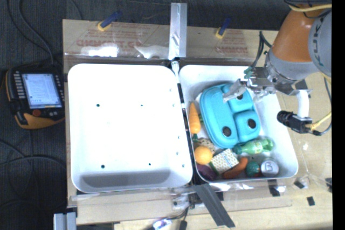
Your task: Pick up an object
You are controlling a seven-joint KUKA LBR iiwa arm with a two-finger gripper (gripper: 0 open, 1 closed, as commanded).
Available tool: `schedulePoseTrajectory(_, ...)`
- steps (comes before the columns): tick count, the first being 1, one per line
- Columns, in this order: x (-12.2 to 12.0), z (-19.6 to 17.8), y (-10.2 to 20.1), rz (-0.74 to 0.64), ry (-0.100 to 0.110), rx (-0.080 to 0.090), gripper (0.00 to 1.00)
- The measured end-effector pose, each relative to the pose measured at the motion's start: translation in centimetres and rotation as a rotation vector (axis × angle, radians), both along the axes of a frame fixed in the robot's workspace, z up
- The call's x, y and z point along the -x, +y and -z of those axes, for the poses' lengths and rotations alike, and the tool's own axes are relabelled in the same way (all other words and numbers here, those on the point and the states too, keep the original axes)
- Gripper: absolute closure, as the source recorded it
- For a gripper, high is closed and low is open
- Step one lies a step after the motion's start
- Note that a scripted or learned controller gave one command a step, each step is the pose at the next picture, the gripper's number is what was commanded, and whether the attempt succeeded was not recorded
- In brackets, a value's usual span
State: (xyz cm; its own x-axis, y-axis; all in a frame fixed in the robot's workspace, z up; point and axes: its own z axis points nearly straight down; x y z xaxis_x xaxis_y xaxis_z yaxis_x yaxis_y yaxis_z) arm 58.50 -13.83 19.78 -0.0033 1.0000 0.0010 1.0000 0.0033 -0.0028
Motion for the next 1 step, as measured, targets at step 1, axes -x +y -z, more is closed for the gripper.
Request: schedulePoseTrajectory(1,2.01,1.68,1.19,0.024,0.001,0.002,0.00)
